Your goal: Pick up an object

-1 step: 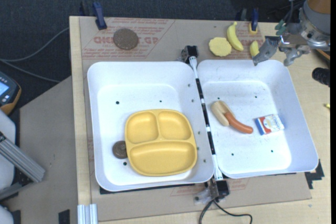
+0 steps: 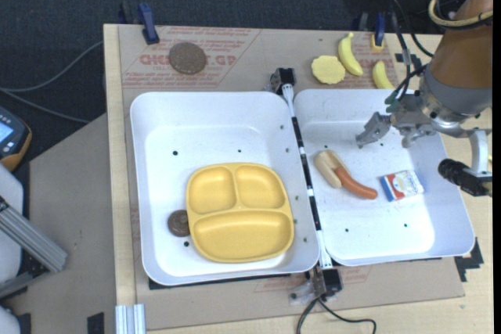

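Tan bun with a red-orange sausage sticking out, the hot dog (image 2: 344, 174) lies diagonal in the right bin (image 2: 438, 242) near its left wall, while the gripper (image 2: 393, 131) hangs above with fingers spread wide, holding nothing

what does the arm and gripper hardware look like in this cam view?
The arm enters from the right: a broad orange band on its upper part, grey metal housing below it at the wrist. A yellow-ringed cable loop sits near its top, and thin dark cables run along its left side. The gripper is grey metal with two slim fingers. A black part juts out by the bin's right edge.
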You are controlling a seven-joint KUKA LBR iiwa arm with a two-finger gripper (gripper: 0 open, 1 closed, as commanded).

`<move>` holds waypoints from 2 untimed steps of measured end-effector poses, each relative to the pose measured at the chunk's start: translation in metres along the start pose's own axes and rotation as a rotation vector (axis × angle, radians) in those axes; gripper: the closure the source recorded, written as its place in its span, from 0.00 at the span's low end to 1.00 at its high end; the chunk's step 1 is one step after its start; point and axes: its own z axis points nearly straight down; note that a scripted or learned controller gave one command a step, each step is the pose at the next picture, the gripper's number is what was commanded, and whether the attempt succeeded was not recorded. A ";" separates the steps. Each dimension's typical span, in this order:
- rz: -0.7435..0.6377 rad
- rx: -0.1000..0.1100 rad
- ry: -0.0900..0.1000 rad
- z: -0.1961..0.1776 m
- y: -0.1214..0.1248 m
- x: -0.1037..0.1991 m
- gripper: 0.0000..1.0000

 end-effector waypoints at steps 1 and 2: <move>-0.002 0.001 0.001 0.076 -0.033 0.033 0.00; -0.001 -0.004 -0.001 0.115 -0.040 0.036 0.00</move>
